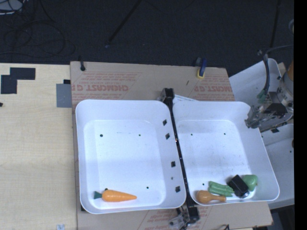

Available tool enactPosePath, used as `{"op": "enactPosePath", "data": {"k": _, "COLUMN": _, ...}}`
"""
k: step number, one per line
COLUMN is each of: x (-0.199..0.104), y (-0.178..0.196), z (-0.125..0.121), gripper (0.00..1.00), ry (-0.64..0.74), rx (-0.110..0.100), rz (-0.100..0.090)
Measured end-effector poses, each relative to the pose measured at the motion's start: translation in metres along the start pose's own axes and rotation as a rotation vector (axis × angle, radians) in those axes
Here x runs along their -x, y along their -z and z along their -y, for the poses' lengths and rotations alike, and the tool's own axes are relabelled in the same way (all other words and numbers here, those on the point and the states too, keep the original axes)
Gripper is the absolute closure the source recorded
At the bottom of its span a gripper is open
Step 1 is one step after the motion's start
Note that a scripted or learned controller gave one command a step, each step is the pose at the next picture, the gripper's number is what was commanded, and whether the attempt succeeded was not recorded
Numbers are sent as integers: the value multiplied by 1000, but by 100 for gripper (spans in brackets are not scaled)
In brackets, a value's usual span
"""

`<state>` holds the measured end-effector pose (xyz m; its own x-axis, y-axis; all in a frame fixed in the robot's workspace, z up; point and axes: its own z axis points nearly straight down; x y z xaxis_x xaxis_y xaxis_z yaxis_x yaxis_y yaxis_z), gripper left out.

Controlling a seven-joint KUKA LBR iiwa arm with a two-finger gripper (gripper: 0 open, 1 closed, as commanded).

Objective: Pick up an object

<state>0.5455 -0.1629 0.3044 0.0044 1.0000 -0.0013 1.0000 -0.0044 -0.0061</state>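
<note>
1. At the right edge of the bench, the grey two-finger gripper [261, 120] is hanging over the far right rim of the shallow white right-hand bin [216, 143]. It is sitting well apart from every object, which suggests it is waiting or lining up, not reaching. Whether it is clenched or released I cannot tell, and nothing is showing in its grip.
2. In the near right corner of that bin, four things are crowding together: a green plastic bean pod [220, 189], a tan pear-shaped toy [209, 197], a small black block [238, 185] and a rounded green piece [250, 180]. The black block is lying against the green piece and the pod's end, so a clean grasp there is looking awkward.
3. In the shallow white left-hand bin [120, 143], an orange plastic carrot [118, 196] is lying alone along the near wall, its green top pointing left. Standing clear of neighbours, it is probably the easier pick, though farther from the gripper.
</note>
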Motion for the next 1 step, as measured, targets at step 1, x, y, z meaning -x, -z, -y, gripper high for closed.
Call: {"op": "enactPosePath", "data": {"k": 1, "x": 53, "y": -45, "z": -3, "gripper": 100, "ry": 1, "rx": 0, "rz": -1}}
